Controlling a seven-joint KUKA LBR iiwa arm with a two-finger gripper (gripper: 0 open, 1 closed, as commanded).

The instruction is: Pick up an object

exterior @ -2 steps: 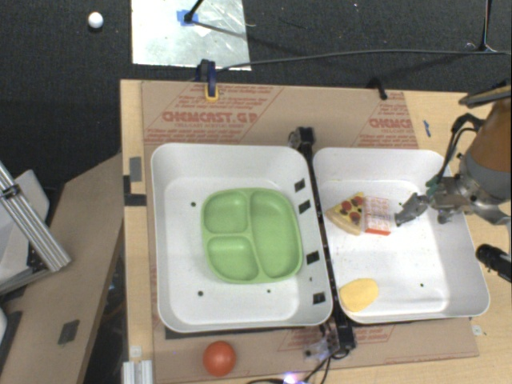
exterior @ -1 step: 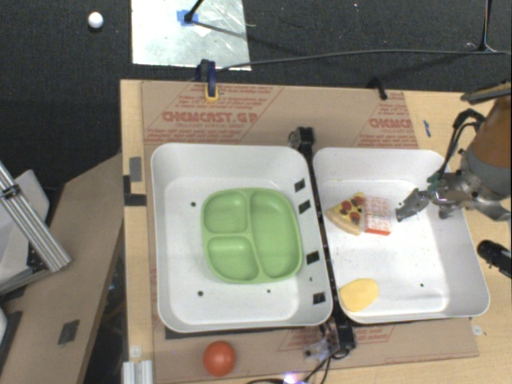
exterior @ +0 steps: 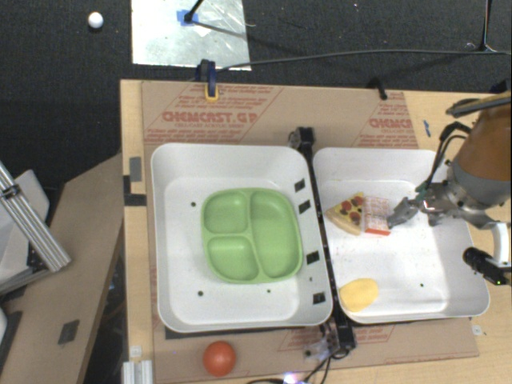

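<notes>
Two shallow white bins sit side by side on a cardboard-covered bench. The left bin (exterior: 172,182) holds a green divided plate (exterior: 252,235) with three compartments, lying flat near the middle. The right bin (exterior: 448,294) holds the pickable things: a toy pizza slice (exterior: 349,213) in the upper left part, with a small white-and-red packet (exterior: 377,222) touching its right edge, and a yellow lemon-like piece (exterior: 359,294) near the bin's lower left corner, well apart from the other two. The gripper (exterior: 400,213) reaches in from the right, low over the right bin, its grey tip just beside the packet's right end (whether it touches the packet cannot be told). The grey arm (exterior: 472,190) with its orange band and trailing cables covers the bin's upper right part. Black clips line the seam between the bins. Outside the bins, a red-orange ball (exterior: 219,358) rests on the cardboard (exterior: 240,114) below the left bin, a blue clamp (exterior: 208,77) grips the board's far edge, and a small white ball (exterior: 96,20) lies on the dark floor beside a shiny sheet (exterior: 188,22).
</notes>
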